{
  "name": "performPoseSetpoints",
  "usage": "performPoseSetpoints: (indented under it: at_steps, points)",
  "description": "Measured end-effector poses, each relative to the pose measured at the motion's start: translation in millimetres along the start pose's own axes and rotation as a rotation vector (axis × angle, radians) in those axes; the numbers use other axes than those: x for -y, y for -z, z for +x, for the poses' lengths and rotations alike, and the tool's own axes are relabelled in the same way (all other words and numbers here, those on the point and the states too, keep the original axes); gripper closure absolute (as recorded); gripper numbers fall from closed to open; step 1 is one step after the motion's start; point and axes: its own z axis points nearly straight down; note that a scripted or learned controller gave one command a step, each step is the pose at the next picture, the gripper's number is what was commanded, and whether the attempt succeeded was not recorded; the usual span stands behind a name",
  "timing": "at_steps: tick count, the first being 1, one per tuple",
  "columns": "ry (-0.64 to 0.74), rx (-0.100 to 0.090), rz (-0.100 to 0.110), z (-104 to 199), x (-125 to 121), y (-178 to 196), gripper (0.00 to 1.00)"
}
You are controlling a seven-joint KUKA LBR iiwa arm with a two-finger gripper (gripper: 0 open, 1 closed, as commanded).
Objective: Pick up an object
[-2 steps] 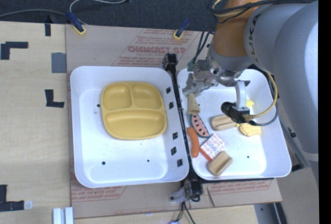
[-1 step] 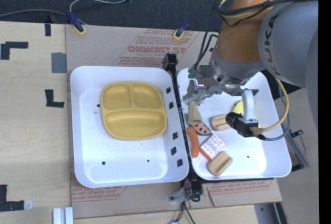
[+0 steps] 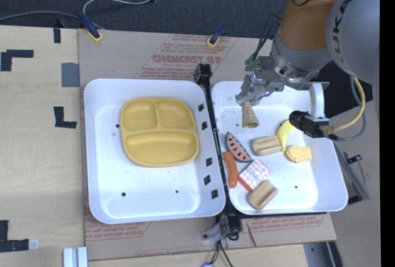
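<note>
Tan cone (image 3: 249, 116) hangs tip-up between the narrowed fingers of the gripper (image 3: 250, 99), so it looks gripped, low over the right bin (image 3: 327, 198), likely mid-pick. Below the cone lie one melon slice (image 3: 237, 147), one carrot (image 3: 231, 169), two bread pieces (image 3: 266, 145), one banana (image 3: 284, 133). Left of the cone, one yellow plate (image 3: 160, 131) fills the other bin (image 3: 105, 192).

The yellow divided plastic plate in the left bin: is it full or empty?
Empty: the yellow divided plastic plate shows three bare compartments; the toy foods lie in the right bin.
</note>
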Motion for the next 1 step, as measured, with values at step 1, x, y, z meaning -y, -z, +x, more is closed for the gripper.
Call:
performPoseSetpoints:
  at_steps: [1]
  points:
    - [0.002, -0.002, 0.001, 20.3, 54.1, 13.9, 1.0]
